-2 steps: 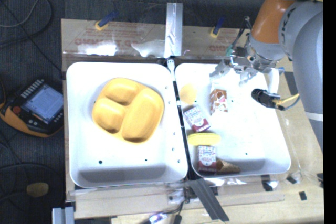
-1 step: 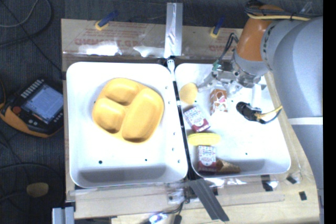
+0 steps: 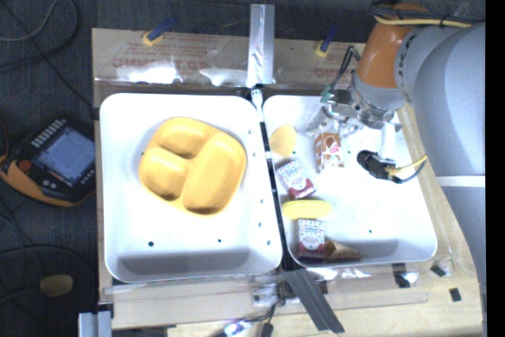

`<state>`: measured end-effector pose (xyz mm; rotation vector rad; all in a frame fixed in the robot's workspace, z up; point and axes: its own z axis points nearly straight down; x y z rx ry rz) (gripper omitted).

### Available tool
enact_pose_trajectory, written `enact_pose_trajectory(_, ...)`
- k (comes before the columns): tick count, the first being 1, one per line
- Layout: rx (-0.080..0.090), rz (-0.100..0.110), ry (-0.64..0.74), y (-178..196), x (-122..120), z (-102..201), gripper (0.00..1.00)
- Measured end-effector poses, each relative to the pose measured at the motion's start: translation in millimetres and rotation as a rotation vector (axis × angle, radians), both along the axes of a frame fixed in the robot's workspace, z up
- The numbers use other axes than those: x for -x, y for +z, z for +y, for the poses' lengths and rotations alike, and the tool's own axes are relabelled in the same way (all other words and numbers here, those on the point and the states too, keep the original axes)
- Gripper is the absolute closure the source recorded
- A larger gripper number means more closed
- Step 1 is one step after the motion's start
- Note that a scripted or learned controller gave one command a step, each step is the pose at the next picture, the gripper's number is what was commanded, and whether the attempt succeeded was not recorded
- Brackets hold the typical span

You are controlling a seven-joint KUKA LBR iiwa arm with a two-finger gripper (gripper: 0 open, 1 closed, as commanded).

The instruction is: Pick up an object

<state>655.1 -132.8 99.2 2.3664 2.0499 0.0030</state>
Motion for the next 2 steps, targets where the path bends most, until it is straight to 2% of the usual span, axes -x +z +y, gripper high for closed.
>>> enact_pose_trajectory(1, -0.008, 0.011, 0.062, 102, 31, 30, 1.0)
enact_pose_trajectory(2, -0.008, 0.012, -0.044, 83, -8, 56, 1.0)
